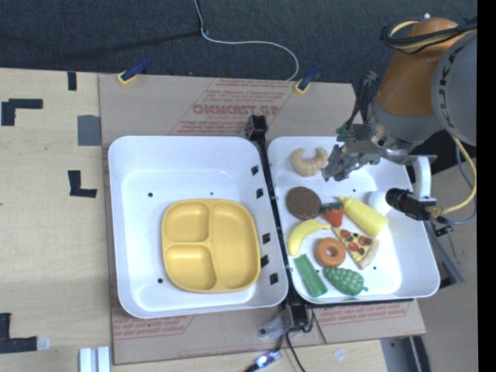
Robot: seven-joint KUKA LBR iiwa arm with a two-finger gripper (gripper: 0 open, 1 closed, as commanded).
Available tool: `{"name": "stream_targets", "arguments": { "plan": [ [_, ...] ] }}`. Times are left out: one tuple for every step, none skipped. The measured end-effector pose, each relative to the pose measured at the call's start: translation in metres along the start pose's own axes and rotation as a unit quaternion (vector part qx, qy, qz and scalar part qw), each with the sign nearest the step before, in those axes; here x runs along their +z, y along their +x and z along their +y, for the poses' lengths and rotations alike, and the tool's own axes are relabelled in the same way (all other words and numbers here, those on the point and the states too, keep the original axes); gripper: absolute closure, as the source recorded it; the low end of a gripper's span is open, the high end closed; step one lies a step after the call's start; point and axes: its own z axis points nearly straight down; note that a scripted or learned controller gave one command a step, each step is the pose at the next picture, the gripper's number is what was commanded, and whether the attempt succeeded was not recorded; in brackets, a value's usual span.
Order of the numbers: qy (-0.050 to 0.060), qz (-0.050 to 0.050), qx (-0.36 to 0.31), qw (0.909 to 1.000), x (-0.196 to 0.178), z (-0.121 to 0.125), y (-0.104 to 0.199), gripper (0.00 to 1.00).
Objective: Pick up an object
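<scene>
Pincer (pixel 335 170) beside croissant (pixel 309 160) (apart)

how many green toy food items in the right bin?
2, both at the right bin's near edge: a flat green strip by the divider and a bumpy green piece beside it. Others might be hidden under the arm.

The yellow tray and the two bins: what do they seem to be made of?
The yellow tray looks like moulded plastic, matte with a soft sheen: rounded corners and three pressed compartments. The left bin and the right bin also look like plastic, white and smooth, with rounded, slightly glossy rims. This cannot be confirmed from above.
</scene>
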Motion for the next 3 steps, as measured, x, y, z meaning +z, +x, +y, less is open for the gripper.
{"name": "stream_targets", "arguments": {
  "plan": [
    [0.000,0.000,0.000,1.0000,-0.008,-0.038,0.027,1.00],
    [0.000,0.000,0.001,1.0000,-0.008,-0.060,0.035,1.00],
    [-0.001,0.000,0.000,1.0000,-0.007,-0.055,0.045,1.00]
  ]
}}
